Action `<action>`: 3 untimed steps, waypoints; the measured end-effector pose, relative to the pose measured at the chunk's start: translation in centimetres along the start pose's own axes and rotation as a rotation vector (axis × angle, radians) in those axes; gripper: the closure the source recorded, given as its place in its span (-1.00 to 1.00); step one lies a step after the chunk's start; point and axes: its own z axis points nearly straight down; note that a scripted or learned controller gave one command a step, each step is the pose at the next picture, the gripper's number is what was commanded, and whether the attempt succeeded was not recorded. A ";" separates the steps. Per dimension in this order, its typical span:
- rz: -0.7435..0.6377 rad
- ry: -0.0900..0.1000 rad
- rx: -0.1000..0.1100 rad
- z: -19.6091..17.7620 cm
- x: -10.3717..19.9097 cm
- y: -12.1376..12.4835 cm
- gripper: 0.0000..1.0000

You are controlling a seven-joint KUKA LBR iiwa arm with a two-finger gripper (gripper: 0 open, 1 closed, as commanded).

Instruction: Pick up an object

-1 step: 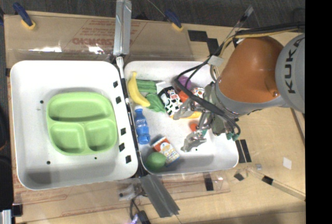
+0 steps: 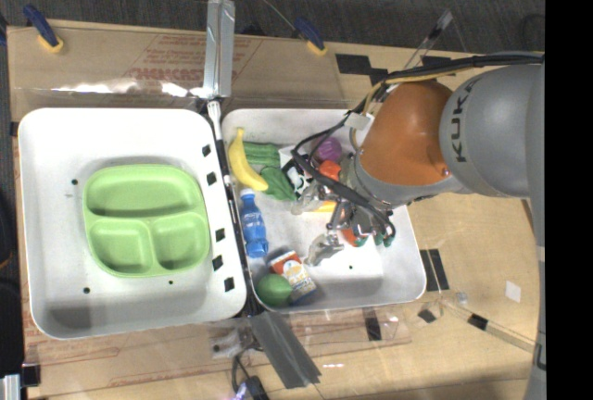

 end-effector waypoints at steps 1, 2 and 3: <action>-0.115 -0.011 0.002 1.2 -5.5 5.9 -1.00; -0.121 -0.014 0.004 0.1 -5.7 6.0 1.00; -0.121 -0.022 0.006 -9.4 -12.4 5.8 1.00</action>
